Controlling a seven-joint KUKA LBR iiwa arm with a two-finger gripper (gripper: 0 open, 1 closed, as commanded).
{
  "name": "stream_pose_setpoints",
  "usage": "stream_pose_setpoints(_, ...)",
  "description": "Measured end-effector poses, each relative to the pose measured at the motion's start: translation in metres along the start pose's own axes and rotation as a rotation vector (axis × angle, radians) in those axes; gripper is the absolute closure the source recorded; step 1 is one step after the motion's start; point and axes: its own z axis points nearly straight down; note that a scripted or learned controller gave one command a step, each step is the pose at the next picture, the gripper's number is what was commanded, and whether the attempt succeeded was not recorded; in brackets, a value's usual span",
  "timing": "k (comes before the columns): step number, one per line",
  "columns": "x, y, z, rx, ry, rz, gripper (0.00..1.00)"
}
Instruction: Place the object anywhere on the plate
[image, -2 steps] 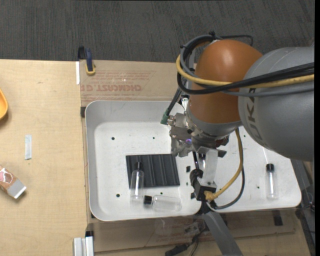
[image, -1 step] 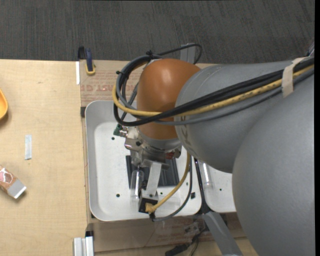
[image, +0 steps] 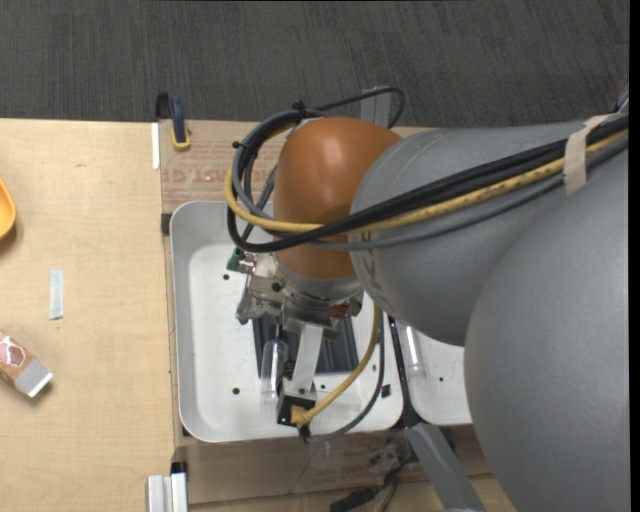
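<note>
Camera view is looking down on the grey arm (image: 480, 250) covering most of the right side, its claw (image: 285, 375) hanging low over the left white bin (image: 200, 300). Whether it is clenched or released, I cannot tell. The bin's left floor is lying open; the task's object and plate are hidden. A small packet (image: 22, 365) is lying on the tabletop (image: 90, 200) near the left edge.

Floor (image: 300, 50) along top of view: dark grey carpet w/ fine diagonal weave. Bench top (image: 80, 200): pale tan wood, smooth, evenly lit, no hard shadows. Blue-handled clamp (image: 176, 120) at bench's far edge. Cardboard sheet (image: 205, 165) w/ faint red print lies just beside clamp. Metal bracket (image: 165, 492) at near edge, bottom of view.
</note>
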Motion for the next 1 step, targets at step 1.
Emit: stream_pose_setpoints(1, -0.0443, 0.0132, -0.0694, -0.002, 0.001, 0.345, 0.0)
